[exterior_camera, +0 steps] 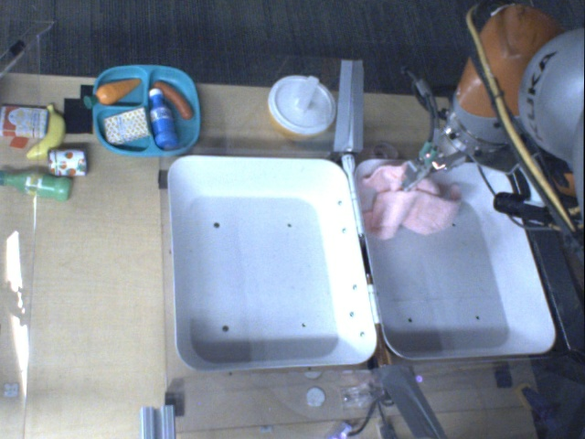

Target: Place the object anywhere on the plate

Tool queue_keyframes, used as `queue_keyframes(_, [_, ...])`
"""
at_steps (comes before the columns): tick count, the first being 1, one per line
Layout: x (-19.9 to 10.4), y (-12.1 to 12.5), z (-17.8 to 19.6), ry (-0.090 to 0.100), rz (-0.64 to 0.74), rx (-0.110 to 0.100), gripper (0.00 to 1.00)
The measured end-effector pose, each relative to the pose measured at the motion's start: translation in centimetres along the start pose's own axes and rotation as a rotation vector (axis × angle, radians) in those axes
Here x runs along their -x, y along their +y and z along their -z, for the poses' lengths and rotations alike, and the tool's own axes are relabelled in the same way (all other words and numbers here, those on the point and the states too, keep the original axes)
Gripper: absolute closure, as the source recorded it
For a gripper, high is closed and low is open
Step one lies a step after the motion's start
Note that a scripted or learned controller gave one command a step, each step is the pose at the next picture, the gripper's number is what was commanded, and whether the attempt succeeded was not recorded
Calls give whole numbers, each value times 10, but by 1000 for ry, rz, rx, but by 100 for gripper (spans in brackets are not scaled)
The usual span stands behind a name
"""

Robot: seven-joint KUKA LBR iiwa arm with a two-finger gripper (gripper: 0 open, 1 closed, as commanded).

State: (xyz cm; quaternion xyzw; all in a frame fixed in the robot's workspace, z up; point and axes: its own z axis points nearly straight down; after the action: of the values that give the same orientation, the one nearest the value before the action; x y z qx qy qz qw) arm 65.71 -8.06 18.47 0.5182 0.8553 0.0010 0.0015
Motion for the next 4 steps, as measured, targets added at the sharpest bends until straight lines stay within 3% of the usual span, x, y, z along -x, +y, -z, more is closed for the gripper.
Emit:
queue_keyframes(1, [-1,2,41,-2,7,2,100])
queue_keyframes(2, [-51,4,52,0,410,1,100])
queue_keyframes(3, [-101,8,40,1,810,1,100])
queue_keyframes(4, [-153,6,51,0,1090,2,100])
